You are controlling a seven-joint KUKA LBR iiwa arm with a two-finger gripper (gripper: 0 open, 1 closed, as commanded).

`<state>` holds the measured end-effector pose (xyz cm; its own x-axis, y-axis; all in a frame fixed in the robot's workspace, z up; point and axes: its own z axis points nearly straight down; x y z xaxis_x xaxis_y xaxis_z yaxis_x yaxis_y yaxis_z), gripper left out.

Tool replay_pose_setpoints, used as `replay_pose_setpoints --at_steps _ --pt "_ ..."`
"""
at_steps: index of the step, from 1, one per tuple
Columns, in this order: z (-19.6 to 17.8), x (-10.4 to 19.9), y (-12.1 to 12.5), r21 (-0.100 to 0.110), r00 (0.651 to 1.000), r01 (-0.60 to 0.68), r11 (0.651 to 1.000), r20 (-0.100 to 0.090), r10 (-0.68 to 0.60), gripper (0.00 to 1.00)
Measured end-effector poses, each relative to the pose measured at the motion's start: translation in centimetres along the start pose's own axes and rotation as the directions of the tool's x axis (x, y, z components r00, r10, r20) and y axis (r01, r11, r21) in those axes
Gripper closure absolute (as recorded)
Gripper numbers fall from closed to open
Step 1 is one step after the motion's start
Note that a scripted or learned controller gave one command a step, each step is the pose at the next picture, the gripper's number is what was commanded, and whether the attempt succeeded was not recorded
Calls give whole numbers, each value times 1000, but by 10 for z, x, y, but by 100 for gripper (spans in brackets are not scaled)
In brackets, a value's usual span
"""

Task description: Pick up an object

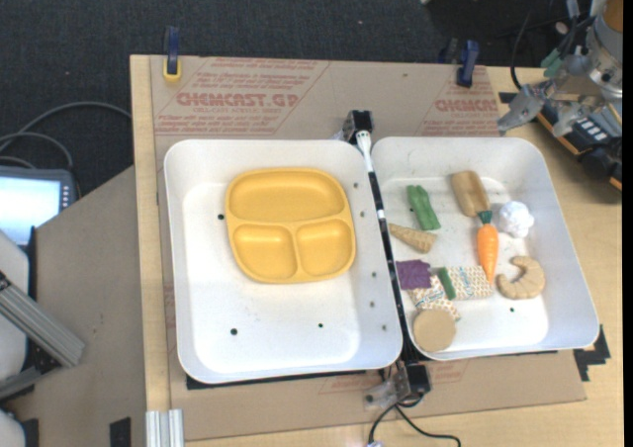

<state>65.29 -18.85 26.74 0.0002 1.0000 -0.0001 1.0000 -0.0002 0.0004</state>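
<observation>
Bench with yellow tray (291, 224) in left bin (188, 267), toy carrot (488, 247) among right-bin clutter; pincer (524, 107) state unclear.

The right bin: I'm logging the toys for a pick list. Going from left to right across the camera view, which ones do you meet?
Purple block → green pepper → brown bread roll → carrot → croissant. I leave out the cone, the round cookie, the patterned pieces and the white ball, whose spans overlap these.

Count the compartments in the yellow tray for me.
3. The yellow tray in the left bin has one wide compartment along its far side and two smaller ones nearer: left and right.
</observation>
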Motion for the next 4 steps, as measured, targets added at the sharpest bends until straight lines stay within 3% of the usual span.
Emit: replay_pose_setpoints --at_steps 1,2,3,4 --pt "113 -29 -35 13 1000 -3 1000 -3 3 0" --pt "188 -15 -81 10 1000 -1 1000 -4 1 0" --pt "183 13 -130 7 1000 -1 1000 -4 1 0" --pt "181 -22 -18 -10 1000 4 1000 3 -4 0"
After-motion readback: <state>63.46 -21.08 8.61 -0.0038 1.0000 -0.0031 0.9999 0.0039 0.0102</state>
